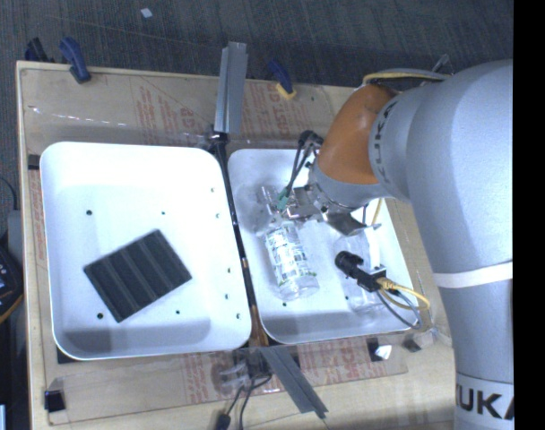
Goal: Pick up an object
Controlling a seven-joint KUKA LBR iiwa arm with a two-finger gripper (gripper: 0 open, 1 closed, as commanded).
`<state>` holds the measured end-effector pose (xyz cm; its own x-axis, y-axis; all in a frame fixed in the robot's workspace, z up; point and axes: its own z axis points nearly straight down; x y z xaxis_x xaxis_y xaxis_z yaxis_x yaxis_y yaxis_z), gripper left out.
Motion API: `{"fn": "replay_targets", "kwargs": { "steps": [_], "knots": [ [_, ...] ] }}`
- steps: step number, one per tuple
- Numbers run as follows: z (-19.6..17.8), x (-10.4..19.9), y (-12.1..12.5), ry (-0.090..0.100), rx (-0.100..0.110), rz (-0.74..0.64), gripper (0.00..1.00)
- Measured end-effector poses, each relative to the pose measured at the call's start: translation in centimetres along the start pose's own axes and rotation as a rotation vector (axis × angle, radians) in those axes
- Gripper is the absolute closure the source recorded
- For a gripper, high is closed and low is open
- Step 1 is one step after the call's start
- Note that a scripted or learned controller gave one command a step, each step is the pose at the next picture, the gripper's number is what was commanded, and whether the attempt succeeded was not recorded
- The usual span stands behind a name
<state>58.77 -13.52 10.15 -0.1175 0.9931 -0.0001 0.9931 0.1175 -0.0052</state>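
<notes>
Right bin (255, 312) is crowded, with free floor only along its 6 o'clock edge. One clear plastic bottle (289, 258) lies mid-bin, one black ridged pad (138, 274) in the left bin (57, 177). The gripper (290, 206) hangs touching the bottle's 12 o'clock end; its opening I cannot tell.

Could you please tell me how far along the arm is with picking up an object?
Done: the arm has reached into the right bin, its gripper low at the top end of the clear bottle. In hand: nothing visibly; the bottle lies flat on the bin floor. Left: grasping and lifting. The dark ridged slab lies in the left bin.
</notes>
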Motion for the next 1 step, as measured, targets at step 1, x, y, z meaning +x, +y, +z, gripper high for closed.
{"fn": "replay_targets", "kwargs": {
  "steps": [1],
  "knots": [
    [-9.04,6.61,5.92,0.001,-0.003,-0.116,1.0]
  ]
}}
